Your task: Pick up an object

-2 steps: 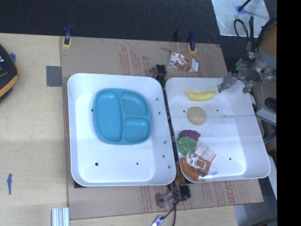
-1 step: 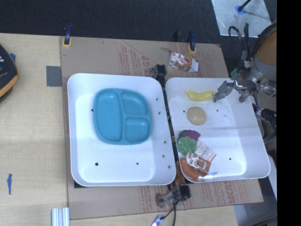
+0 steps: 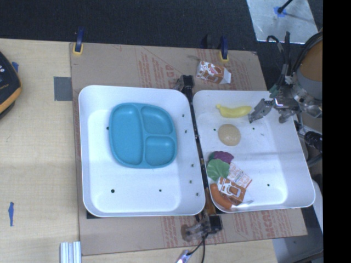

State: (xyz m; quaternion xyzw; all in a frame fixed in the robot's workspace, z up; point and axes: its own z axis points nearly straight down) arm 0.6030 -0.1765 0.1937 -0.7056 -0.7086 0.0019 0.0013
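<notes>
You see the gripper (image 3: 271,110) over the right bin (image 3: 285,169), its fingers spread wide around nothing, just right of a smooth yellow banana (image 3: 233,111). Below sits a round tan ball (image 3: 229,134); at the near-left corner lie a purple-green lump (image 3: 219,164), a glossy wrapper (image 3: 235,184) and a carrot (image 3: 219,200). A moulded blue tray (image 3: 143,135) fills the left bin (image 3: 98,190). Cardboard (image 3: 137,64) lines the wooden bench (image 3: 33,163).
</notes>
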